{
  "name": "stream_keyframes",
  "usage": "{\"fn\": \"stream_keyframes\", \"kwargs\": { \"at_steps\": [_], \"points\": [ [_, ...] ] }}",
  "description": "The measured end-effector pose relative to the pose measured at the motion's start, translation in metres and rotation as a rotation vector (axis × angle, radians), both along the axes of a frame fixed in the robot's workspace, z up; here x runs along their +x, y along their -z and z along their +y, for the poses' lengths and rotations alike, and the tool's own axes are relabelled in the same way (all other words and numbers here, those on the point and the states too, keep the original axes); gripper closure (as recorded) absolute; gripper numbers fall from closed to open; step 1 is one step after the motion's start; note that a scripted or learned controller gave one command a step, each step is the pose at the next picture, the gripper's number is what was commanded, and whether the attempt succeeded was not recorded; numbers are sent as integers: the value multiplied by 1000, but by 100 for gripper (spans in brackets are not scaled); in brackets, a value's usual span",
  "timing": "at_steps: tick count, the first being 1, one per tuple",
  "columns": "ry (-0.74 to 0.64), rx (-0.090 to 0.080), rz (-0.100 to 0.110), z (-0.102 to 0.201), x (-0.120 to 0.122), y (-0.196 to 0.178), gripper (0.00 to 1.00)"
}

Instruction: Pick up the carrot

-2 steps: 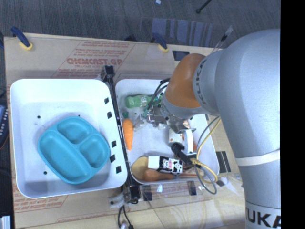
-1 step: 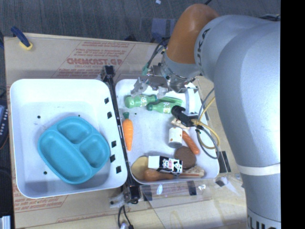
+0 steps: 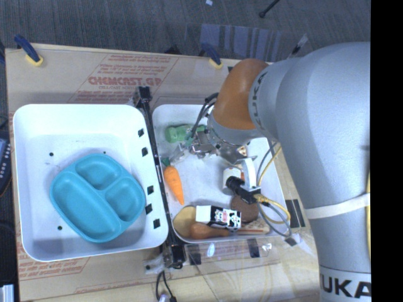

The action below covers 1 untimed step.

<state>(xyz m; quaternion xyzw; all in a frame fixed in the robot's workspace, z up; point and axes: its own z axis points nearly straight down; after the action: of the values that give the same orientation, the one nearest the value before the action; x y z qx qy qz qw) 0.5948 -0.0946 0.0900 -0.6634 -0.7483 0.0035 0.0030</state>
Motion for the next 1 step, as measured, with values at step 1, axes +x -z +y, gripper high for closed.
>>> {"fn": "stream_keyframes", "kwargs": {
  "at_steps": [1],
  "points": [
    [206, 1, 0, -12, -64, -1, 0]
  ]
}}
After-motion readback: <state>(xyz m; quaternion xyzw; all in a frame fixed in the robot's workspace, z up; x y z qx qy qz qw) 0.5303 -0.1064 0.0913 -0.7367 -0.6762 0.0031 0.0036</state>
